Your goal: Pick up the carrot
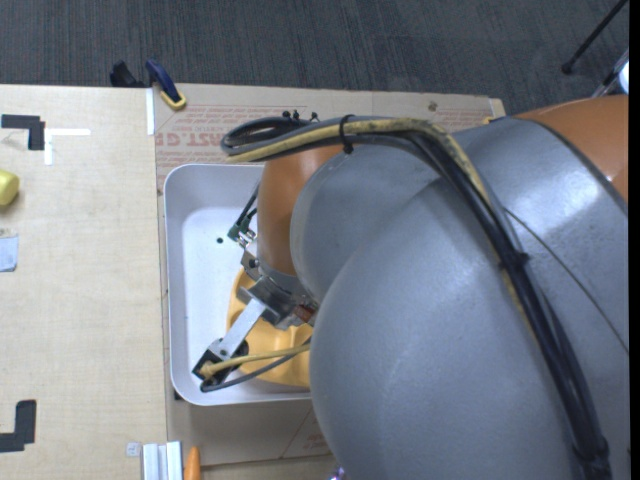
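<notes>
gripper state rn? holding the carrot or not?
Gripper: low in the white bin, over something yellow. Open or closed cannot be told, and no carrot is identifiable in its grasp.

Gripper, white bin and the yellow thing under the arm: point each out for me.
gripper (212, 363): camera view, at its fingertips.
white bin (178, 268): camera view, left wall.
yellow thing (270, 343): camera view, its top surface beside the gripper.

Only red print on cardboard sheet (300, 118) under bin, upside down & too blurred to read.
</notes>
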You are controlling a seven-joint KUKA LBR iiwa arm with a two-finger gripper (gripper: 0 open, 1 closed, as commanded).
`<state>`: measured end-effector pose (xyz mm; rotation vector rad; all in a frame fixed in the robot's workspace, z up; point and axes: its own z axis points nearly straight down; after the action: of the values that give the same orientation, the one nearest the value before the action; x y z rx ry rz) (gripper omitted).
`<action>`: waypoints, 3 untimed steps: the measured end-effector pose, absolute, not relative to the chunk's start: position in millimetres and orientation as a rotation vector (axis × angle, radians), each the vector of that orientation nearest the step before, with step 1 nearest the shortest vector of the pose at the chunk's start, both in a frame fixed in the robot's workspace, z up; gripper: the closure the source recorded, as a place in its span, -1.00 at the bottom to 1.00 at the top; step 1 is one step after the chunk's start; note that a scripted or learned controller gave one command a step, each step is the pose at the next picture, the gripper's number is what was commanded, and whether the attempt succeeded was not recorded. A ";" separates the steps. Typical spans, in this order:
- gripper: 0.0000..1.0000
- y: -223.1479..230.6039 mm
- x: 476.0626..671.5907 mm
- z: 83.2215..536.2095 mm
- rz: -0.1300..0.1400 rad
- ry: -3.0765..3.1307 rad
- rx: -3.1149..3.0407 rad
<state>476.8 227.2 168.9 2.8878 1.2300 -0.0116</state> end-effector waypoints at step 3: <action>1.00 212.3 478.0 226.9 -0.001 0.309 3.123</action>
<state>478.0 212.3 226.9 3.1229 0.3088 -0.0009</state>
